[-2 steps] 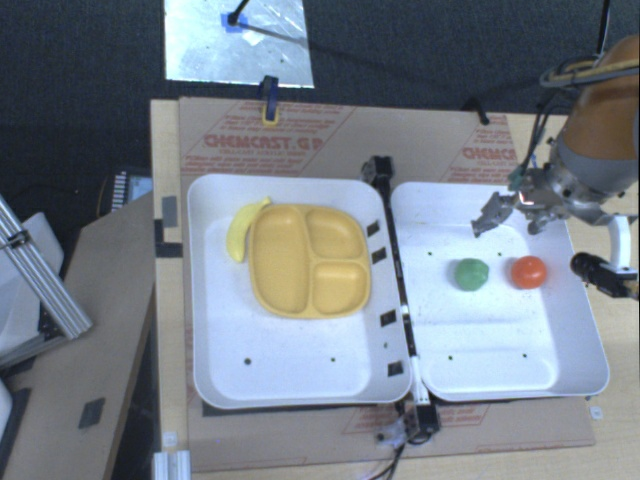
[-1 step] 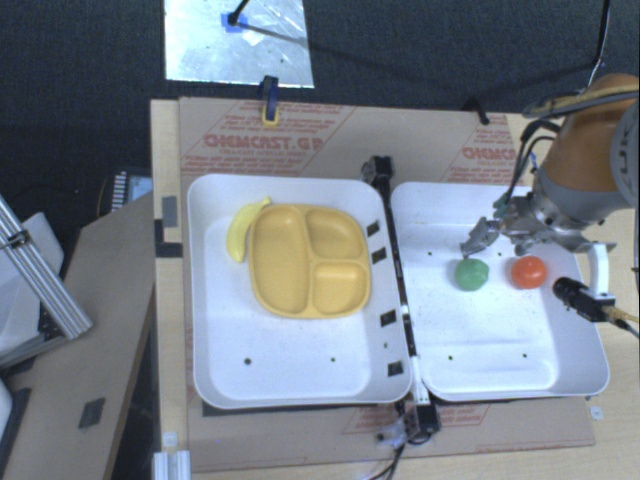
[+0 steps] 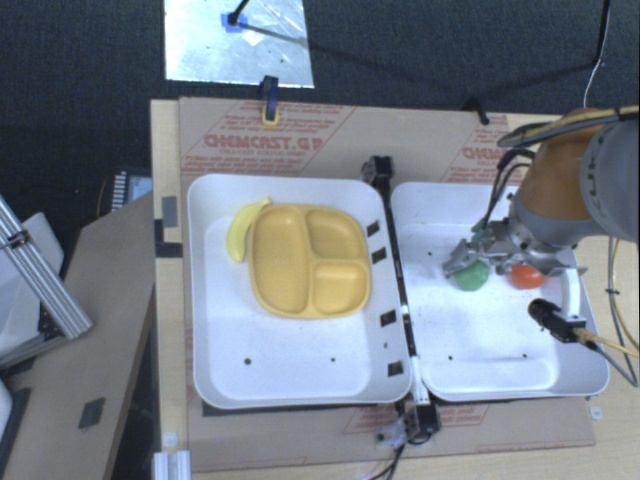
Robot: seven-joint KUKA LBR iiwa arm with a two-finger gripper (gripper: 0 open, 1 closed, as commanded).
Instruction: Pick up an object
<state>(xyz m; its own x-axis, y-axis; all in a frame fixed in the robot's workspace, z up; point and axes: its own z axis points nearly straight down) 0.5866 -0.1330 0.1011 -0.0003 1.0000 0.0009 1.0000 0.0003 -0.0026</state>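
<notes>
A green ball-like object (image 3: pixel 470 276) lies in the right bin (image 3: pixel 480 368), with an orange-red object (image 3: pixel 526 277) just to its right. My gripper (image 3: pixel 472 256) hangs low over the green object's upper edge, its metal fingers pointing left and down. The arm reaches in from the right above the orange-red object and hides part of it. In the left bin (image 3: pixel 230 358) rests a yellow divided plate (image 3: pixel 305 260), and a banana (image 3: pixel 240 230) sits against the plate's left rim.
The two bins meet along a black divider strip (image 3: pixel 392 268). Cardboard (image 3: pixel 300 138) lines the bench behind the bins. The right bin's front half is bare white floor.
</notes>
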